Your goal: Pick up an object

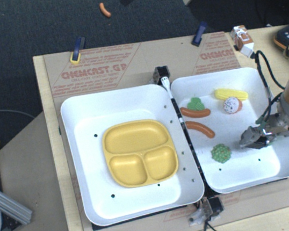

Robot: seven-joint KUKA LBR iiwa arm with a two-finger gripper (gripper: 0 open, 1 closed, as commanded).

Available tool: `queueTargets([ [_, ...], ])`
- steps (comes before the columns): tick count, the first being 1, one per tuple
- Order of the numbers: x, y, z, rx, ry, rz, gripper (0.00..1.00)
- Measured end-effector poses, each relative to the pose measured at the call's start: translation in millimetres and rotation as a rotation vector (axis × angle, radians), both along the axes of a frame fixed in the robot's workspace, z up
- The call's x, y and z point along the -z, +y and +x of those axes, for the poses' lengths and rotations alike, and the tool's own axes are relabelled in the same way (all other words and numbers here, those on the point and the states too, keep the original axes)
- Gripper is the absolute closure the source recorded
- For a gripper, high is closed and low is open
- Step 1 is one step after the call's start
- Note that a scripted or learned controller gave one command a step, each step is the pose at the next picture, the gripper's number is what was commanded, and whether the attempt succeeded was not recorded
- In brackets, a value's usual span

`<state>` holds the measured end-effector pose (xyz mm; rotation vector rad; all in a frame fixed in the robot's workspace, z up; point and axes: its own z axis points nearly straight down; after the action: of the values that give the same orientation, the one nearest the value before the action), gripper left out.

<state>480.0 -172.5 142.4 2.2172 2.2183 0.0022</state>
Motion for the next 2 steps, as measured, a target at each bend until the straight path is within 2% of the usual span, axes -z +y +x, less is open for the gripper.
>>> queueTargets([
  [1, -64, -1, 4, -0.001, -0.003, 0.0, 1.0],
  [2, -84, -1, 5, 0.0, 0.0, 0.0, 1.0],
])
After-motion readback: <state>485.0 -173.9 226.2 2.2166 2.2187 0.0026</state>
